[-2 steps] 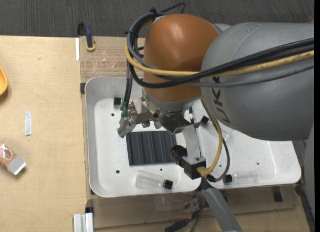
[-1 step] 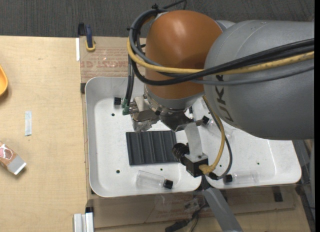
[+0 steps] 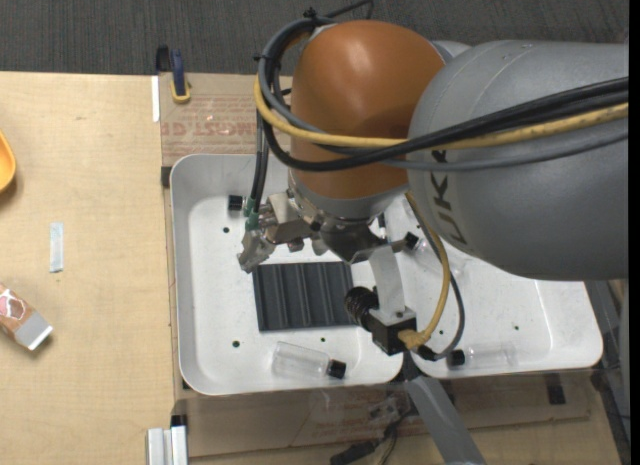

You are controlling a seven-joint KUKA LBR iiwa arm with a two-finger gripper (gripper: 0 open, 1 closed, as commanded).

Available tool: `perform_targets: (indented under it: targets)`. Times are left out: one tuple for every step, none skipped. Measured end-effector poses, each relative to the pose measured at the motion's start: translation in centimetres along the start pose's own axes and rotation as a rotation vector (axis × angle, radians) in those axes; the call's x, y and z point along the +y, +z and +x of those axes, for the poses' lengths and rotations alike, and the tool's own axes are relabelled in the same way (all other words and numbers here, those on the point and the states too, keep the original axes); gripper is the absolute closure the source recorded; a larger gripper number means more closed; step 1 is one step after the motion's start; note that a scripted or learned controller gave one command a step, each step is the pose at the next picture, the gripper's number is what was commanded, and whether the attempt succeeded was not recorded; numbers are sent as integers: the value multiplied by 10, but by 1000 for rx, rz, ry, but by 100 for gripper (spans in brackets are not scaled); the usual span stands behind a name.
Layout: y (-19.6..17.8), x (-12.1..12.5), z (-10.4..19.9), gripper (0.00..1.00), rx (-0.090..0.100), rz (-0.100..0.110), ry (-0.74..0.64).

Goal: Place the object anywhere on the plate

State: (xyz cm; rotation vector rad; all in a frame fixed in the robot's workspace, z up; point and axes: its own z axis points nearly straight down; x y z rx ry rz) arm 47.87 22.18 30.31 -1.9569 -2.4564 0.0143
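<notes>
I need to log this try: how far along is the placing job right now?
Done: nothing visibly placed yet. In hand: the arm hangs low over the left bin, above the dark ridged plate. Left: the clear vial lies in the bin in front of the plate, off it.

A shallow white plastic bin (image 3: pixel 205 283) holds a dark grey ribbed rectangular plate (image 3: pixel 300 295) and a clear plastic vial with a black cap (image 3: pixel 308 361). The grey arm with its orange band (image 3: pixel 365 103) carries black and yellow cables (image 3: pixel 300 133). The table (image 3: pixel 90 173) is pale tan wood.

Orange dish (image 3: pixel 5 163) at the bench's left edge — grey strip (image 3: pixel 56 247) and capped tube (image 3: pixel 22 319) nearby
</notes>
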Motion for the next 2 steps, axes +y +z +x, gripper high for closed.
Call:
perform_targets:
  targets:
    - [-8,1,-2,100,-2,3,3]
    - [35,43,-37,100,3,-3,58]
